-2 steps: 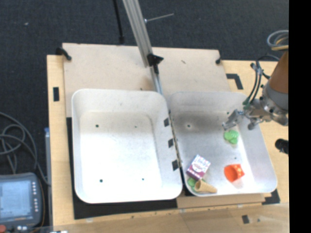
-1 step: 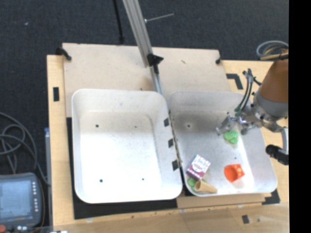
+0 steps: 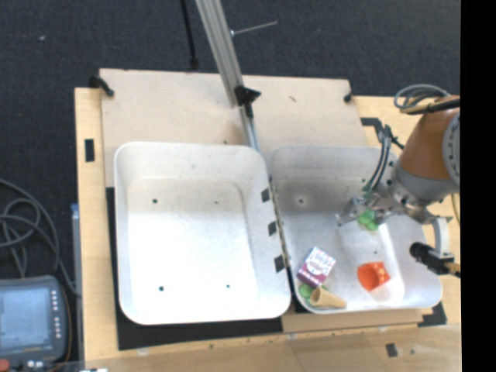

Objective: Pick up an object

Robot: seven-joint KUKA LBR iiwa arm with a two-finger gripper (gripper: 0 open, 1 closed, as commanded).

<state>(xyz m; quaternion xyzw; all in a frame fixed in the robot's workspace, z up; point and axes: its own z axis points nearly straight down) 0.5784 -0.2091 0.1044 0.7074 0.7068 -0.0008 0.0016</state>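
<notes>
From the fixed overhead camera, the tabletop [image 3: 178, 99] carries two shallow white bins: the left bin [image 3: 132, 231] and the right bin [image 3: 310, 169], where all the loose things lie. The hand [image 3: 364, 217] sits low over the middle of the right bin, with something small and green [image 3: 367, 222] right at its tip. Whether that green piece is a separate object or part of the tooling I cannot tell, and I cannot tell either whether the hand is apart or together, since the wrist hides that part.

The other candidates lie toward the near edge of the right bin: an orange object [image 3: 373, 276] (possibly a small cup, too blurred to be sure), a purple-and-white carton [image 3: 316, 265], a tan cone [image 3: 328, 297] and a green scrap [image 3: 307, 291] just beside the cone.

To do the pick well, I would judge that the hand should centre over one thing, come straight down, and close squarely; the orange object stands apart from its neighbours and looks the easier target, while carton, cone and scrap crowd together.

The arm [image 3: 430, 149] reaches in from the right, orange band above the wrist, and the wrist is bent downward into the bin.
</notes>
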